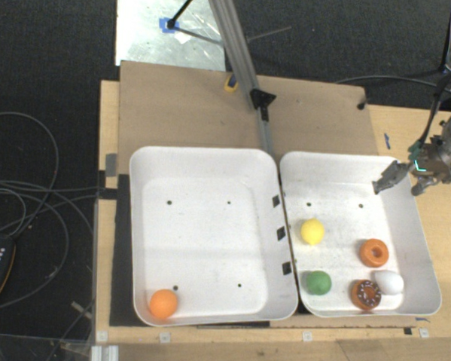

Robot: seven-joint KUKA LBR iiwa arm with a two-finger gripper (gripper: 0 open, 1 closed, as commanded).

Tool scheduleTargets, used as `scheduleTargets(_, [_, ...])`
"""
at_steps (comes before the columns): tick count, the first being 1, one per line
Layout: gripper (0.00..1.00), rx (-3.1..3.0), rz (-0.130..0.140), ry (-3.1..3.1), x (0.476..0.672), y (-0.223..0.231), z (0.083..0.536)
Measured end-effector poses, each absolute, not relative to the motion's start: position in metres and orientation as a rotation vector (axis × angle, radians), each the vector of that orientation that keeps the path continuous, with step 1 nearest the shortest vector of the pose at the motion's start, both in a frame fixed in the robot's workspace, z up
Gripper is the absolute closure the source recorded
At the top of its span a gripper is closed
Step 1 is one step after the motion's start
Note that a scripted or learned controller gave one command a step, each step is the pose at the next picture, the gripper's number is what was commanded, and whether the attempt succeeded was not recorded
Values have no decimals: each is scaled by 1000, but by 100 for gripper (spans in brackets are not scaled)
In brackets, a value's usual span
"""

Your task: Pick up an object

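left bin (211, 168): orange ball (163, 303) at near-left corner. right bin (346, 171): yellow ball (312, 232), green ball (317, 283), orange ring (374, 252), chocolate donut (366, 294), white egg (389, 282) touching it. gripper (403, 181) above right bin's far-right rim, fingers spread, nothing between them.

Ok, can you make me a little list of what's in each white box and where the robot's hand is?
left box: one orange ball, in the near left corner
right box: yellow ball, green ball, orange ring, brown sprinkled donut, white egg
touching: the egg rests against the donut
gripper: over the right box's far right edge, holding nothing
fingers: spread apart
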State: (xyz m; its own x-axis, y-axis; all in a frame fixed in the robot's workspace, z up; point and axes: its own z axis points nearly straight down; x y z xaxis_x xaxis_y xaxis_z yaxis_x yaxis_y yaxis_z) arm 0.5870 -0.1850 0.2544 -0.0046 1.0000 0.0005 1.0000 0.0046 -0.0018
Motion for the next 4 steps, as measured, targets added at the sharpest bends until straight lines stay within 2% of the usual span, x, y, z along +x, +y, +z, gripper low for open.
scheduleTargets(1, [0,-2216,-1,-2229,588,-185,257])
scheduleTargets(2, [0,-2220,3,-2221,589,-192,212])
scheduleTargets(4, [0,-2219,3,-2220,601,-201,94])
